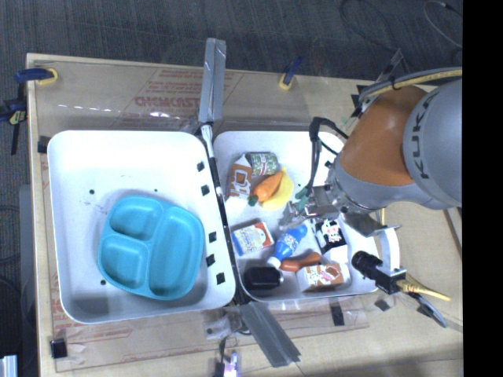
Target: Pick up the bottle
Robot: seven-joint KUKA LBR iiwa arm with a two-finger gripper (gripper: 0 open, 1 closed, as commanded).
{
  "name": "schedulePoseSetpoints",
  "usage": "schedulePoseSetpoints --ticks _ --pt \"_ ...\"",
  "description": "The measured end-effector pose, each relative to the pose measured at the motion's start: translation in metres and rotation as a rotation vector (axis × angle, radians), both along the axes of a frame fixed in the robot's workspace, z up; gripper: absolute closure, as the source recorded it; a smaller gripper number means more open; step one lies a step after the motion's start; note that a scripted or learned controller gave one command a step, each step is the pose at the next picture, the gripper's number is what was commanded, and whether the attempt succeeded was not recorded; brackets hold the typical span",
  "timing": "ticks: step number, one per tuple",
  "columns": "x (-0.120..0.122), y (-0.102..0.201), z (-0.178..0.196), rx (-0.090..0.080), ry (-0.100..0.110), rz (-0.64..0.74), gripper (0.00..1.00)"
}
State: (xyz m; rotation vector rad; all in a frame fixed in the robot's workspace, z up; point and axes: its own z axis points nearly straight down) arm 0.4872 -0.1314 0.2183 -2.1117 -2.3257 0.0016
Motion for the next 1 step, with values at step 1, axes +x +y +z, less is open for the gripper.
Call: schedulePoseSetpoints --ticks 1 --pt "-0.0001 -0.0002 -0.0001 0.000 0.000 0.000 0.00"
